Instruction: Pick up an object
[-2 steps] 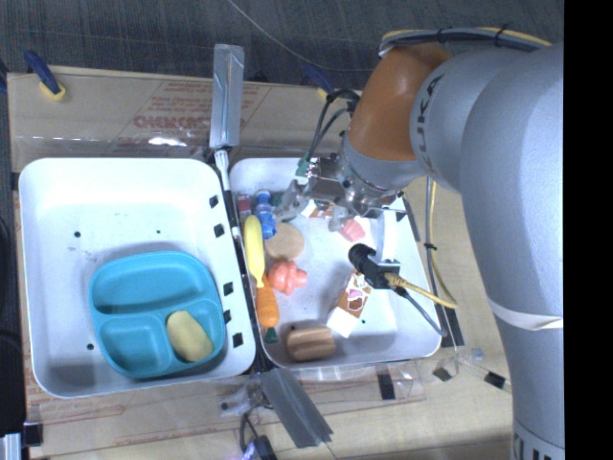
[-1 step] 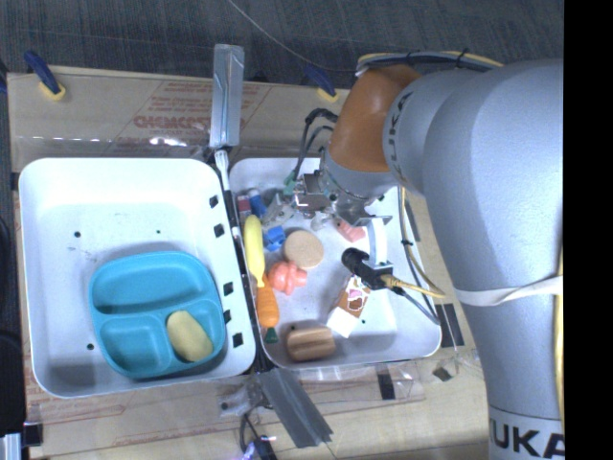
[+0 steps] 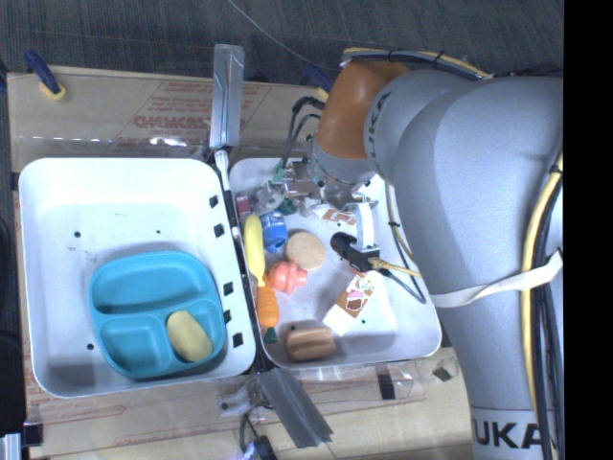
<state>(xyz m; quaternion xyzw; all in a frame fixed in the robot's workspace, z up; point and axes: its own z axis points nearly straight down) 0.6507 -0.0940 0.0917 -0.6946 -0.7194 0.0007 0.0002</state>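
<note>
— What sits in the left shallow white bin [image 3: 38, 257]?
— A blue sectioned plastic tray [image 3: 144, 290], with a yellow potato-shaped lump [image 3: 190, 335] in its near right compartment.
— And the right shallow white bin [image 3: 407, 329]?
— A yellow banana [image 3: 253, 245] along its left wall, a round tan biscuit [image 3: 306, 250] right of it, a brown wooden block [image 3: 308, 340] nearest.

Even overhead light; mild glare on the white bins [image 3: 57, 199]; soft shadows; slightly blurred, grainy focus.

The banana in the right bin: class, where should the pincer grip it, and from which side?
Grip the banana at its middle, from above, fingers across its narrow width. It lies lengthwise against the bin's left wall, with a blue object close on its right, so space is probably tight.
</note>
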